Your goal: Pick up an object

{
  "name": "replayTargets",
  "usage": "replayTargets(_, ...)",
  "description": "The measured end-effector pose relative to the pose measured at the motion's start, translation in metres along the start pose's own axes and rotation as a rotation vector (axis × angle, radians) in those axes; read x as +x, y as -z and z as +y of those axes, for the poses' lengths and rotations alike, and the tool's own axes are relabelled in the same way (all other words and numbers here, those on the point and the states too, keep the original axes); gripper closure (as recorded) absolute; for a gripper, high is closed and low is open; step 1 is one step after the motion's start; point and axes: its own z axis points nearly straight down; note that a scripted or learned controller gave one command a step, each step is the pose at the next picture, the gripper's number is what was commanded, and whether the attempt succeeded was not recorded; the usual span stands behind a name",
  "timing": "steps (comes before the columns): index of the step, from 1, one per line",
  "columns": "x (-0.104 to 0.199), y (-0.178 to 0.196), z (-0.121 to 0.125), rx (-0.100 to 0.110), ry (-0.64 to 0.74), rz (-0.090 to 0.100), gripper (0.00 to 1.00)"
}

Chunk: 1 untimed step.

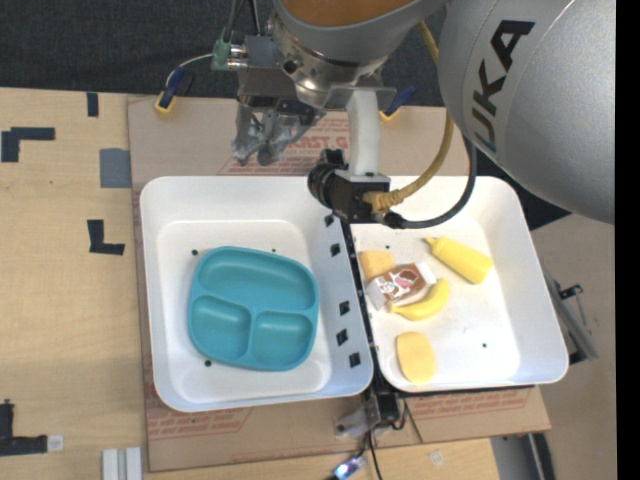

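My gripper (262, 140) hangs above the back edge of the left bin (160, 228), its fingers close together with nothing between them. In the left bin lies a teal divided plate (254, 306). The right bin (520, 268) holds a yellow bottle-like piece (460, 258), a banana (422, 304), a small red and white packet (396, 284), an orange-yellow wedge (374, 263) and a pale yellow oval piece (415, 356). All of these lie well to the right of and below the gripper.
A black fitting with a cable (345, 193) sits at the back of the divider between the bins. The big grey arm covers the upper right of the view. Cardboard and wooden bench surround the bins.
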Motion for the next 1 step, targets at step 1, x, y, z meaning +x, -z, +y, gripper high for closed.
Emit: replayTargets(1, -0.0005, -0.0033, -0.0424, 0.016, 0.0, -0.005, 1.0)
